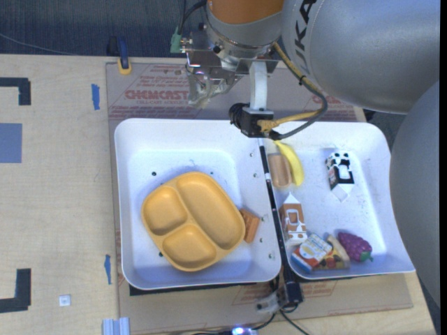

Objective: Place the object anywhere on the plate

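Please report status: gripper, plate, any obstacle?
Gripper above bins' far edge, nothing seen held. Plate in left bin, bare. Toy food in right bin; none blocking.

Bright, even overhead light; soft shadows inside the white bins (133, 187), the near arm (363, 40) looms blurred.

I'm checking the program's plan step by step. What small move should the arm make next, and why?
Probably swing the tool down over the right bin, toward the banana. The tool sits above the bins' far edge with nothing seen between its fingers, and the yellow plate in the left bin bears nothing.
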You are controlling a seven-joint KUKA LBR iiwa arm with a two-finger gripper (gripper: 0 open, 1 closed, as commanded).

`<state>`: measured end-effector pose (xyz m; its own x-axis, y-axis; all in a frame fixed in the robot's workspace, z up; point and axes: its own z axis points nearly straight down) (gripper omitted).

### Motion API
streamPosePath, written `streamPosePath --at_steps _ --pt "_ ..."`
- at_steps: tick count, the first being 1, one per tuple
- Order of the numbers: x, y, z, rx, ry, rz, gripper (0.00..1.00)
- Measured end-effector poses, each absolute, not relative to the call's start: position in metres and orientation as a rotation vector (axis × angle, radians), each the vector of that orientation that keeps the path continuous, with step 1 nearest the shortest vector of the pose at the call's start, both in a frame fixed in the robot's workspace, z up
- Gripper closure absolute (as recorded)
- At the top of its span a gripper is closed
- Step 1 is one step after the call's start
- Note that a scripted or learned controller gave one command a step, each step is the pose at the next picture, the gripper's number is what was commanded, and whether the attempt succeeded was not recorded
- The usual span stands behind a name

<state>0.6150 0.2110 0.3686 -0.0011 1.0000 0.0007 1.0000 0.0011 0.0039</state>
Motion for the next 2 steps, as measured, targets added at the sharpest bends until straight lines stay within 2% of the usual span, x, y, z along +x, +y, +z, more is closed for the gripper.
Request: streamPosePath --at_steps 1,2 --pt "0.521 0.213 0.308 2.221 2.224 -0.002 1.00" --pt "0.580 0.225 0.356 2.219 2.222 0.004 1.00"
